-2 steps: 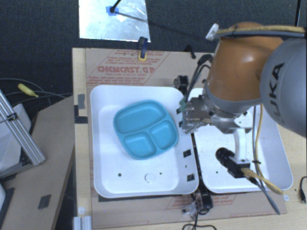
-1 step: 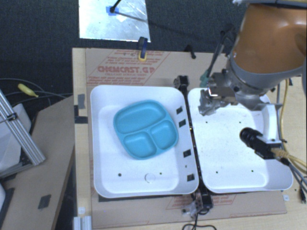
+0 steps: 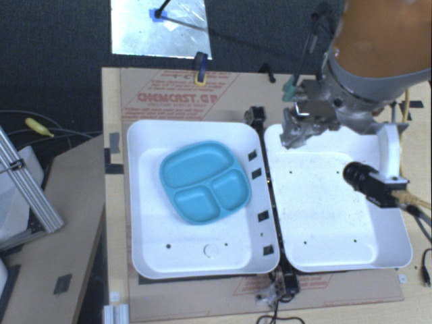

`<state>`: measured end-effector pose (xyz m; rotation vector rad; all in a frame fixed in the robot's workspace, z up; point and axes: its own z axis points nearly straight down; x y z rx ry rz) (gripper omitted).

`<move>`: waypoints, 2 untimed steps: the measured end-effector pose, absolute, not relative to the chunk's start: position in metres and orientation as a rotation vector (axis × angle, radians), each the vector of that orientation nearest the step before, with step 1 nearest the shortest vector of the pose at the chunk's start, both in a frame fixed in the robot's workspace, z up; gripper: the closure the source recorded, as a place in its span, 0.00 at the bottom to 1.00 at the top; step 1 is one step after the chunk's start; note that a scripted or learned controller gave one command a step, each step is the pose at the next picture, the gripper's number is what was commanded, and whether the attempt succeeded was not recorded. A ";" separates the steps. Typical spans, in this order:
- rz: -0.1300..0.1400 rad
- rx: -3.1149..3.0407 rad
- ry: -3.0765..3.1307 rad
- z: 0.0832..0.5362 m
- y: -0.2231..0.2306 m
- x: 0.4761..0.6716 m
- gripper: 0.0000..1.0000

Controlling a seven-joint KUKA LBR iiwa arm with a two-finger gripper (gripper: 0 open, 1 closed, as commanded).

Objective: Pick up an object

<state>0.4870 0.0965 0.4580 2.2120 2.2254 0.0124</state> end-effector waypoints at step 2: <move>0.008 2.208 2.232 0.458 0.132 0.487 1.00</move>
